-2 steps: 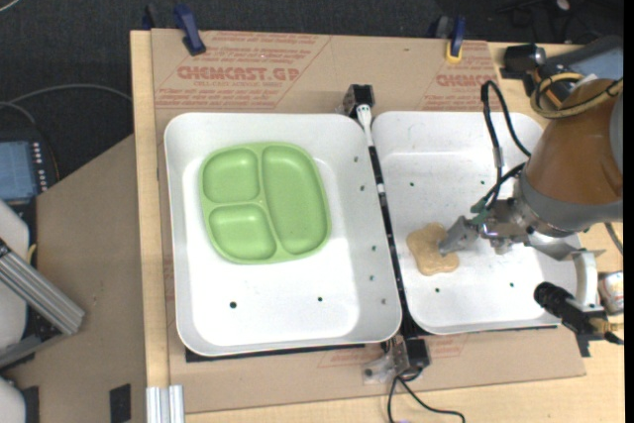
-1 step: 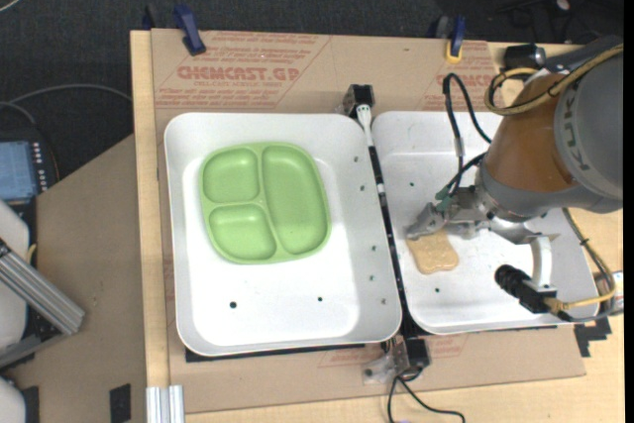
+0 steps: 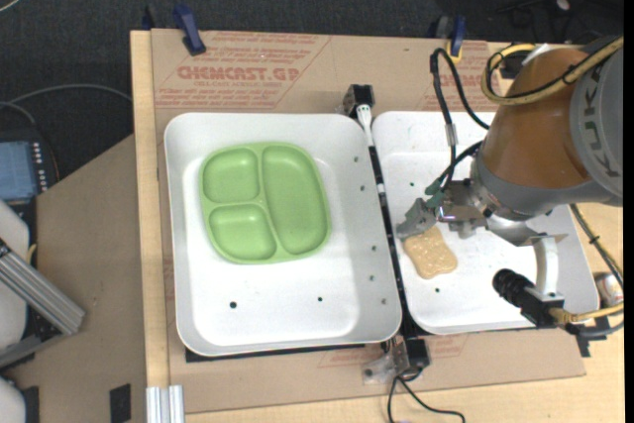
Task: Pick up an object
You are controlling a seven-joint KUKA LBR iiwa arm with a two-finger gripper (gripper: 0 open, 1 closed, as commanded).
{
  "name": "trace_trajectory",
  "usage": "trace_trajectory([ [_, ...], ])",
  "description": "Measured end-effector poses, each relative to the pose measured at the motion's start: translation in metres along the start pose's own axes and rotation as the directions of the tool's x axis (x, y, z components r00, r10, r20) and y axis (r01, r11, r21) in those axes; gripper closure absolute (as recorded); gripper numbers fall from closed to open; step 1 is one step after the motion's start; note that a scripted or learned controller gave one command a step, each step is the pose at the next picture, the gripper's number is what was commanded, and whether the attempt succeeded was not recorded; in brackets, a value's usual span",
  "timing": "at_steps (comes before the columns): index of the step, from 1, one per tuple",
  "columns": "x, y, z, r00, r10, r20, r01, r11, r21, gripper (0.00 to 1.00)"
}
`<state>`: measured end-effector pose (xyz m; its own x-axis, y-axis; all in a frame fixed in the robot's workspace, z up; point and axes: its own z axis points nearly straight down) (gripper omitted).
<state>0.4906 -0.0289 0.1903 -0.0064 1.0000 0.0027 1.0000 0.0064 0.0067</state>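
Note:
A flat tan piece [image 3: 432,256], shaped like a slice of toast, lies in the right white bin [image 3: 466,312] near its left wall. My gripper [image 3: 420,217] hangs just above the piece's upper left edge, at the end of the grey and orange arm [image 3: 540,149] that covers much of this bin. I see nothing lifted off the bin floor. A green divided plate [image 3: 264,203] rests in the left white bin [image 3: 297,312].
A black divider with clamps [image 3: 381,203] runs between the two bins. Cables [image 3: 446,104] loop from the arm over the right bin's back. A black cylindrical fitting [image 3: 517,290] sticks out at the bin's front right.

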Motion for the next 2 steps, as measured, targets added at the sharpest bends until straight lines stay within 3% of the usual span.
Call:
trace_trajectory([
  [1,0.0459,-0.0078,-0.2098,1.000,0.000,-0.001,0.000,1.000,-0.014,0.00],
  [2,0.0441,-0.0086,-0.2115,1.000,0.005,0.004,-0.005,1.000,0.002,1.00],
])
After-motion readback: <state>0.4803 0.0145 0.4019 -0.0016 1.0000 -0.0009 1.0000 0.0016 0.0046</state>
